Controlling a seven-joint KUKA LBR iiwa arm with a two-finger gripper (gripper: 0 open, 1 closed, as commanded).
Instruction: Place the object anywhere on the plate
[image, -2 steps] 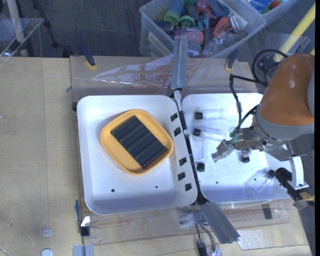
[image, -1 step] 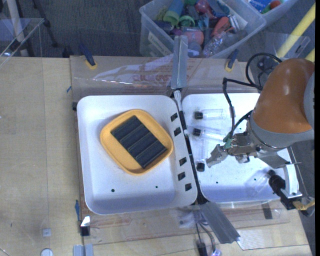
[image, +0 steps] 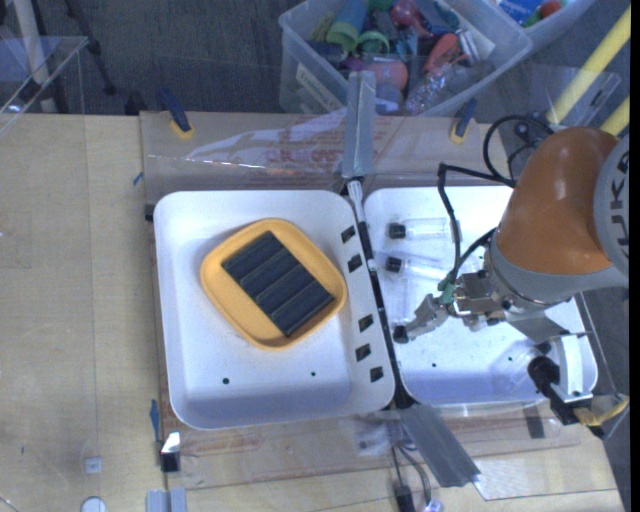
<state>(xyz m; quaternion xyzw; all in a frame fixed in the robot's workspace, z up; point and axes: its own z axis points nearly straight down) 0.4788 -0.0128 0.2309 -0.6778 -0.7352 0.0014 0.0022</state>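
Claw (image: 405, 333) low in right white bin (image: 470, 375) near divider, fingers' opening and any catch impossible to tell; yellow square plate (image: 222, 285) in left bin bearing dark ribbed slab (image: 278, 283); task object unidentified, placement seemingly pending.

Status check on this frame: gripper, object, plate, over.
Gripper low in right bin, near the divider. Dark ridged object already lying on yellow plate in left bin. Small clear vials in right bin.

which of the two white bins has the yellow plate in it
The left bin: it holds the yellow plate with a dark ribbed object on it. The right bin has the arm over it.
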